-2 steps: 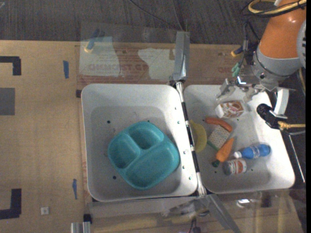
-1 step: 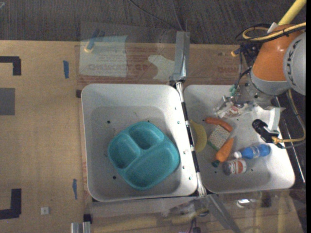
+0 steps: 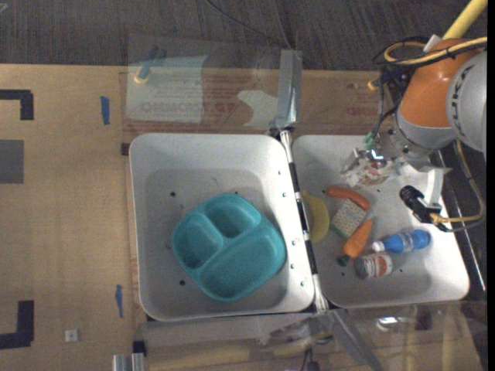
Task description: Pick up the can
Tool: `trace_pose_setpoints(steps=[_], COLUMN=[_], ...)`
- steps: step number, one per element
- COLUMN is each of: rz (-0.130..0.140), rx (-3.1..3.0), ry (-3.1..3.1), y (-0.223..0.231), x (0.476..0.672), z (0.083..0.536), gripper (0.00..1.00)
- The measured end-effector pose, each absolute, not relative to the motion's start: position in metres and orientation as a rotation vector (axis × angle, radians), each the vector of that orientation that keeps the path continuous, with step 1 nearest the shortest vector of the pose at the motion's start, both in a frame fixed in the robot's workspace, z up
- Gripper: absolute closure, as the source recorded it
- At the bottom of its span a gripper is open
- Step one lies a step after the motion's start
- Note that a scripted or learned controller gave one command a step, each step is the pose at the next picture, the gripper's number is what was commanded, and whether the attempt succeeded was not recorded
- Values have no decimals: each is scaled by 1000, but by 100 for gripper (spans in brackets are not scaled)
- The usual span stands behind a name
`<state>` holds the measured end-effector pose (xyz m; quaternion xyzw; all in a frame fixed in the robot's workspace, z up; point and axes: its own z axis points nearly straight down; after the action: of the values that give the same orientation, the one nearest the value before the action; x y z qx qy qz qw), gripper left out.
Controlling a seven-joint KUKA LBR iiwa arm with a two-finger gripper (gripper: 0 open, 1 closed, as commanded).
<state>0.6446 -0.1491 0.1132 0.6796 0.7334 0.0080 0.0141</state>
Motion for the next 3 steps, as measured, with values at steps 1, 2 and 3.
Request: trace_pose_setpoints(steps=[1, 2, 3], rz=[35, 30, 33], rx=[2109, 2113, 2075], ry=[2273, 2275, 2313], y=[-151, -151, -179], x=[648, 647, 628], z=[128, 125, 110], gripper=[100, 0, 0])
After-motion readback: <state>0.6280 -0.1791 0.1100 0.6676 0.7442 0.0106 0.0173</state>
